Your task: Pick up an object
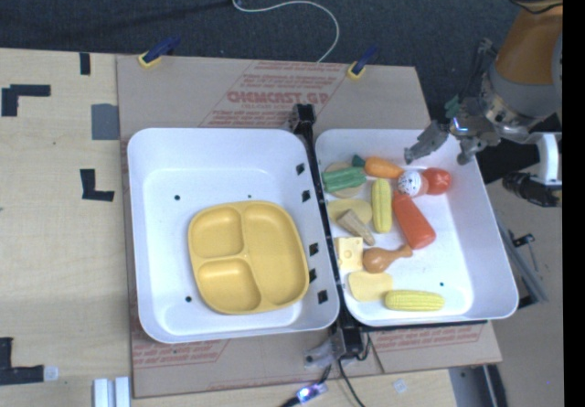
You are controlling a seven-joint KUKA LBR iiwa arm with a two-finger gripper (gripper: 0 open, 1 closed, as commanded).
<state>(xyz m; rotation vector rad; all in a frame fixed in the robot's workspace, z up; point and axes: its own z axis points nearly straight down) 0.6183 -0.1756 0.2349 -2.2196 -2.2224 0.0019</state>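
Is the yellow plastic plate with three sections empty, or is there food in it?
Empty. The yellow three-section plastic plate shows bare yellow in every section; the toy foods lie in the right white bin.

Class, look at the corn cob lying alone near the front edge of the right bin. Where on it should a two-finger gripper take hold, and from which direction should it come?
Grip the corn cob at its middle, coming straight down, with the fingers closing across its narrow width. It lies flat and lengthwise along the right bin floor, with bare floor on most sides, so the fingers probably have room. The gripper is open.
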